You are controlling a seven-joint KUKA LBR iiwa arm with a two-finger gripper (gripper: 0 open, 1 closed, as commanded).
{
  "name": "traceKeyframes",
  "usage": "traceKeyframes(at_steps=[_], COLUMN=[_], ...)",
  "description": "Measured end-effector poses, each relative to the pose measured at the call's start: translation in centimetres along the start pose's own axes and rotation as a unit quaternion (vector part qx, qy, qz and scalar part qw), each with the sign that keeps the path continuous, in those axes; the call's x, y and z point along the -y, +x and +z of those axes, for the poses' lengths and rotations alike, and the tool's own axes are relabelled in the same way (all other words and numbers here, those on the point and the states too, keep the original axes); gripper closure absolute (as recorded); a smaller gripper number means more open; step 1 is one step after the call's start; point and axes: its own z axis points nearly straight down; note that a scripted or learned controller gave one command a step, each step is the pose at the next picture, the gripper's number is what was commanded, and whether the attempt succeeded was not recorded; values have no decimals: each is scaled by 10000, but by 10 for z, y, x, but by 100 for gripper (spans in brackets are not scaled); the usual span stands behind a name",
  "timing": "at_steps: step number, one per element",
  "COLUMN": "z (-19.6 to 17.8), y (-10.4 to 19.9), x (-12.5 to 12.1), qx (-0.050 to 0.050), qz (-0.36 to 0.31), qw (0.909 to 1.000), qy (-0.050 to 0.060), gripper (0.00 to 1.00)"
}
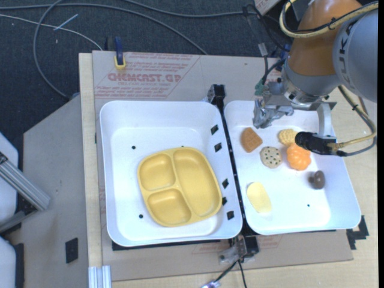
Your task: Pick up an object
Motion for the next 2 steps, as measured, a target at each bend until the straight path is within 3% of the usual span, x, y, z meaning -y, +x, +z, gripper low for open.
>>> traceKeyframes(at_steps=[2], z=[13], y=[103], x=[26], qx=[6], qz=[-1], qw=[10000], qy=[0], gripper=[100])
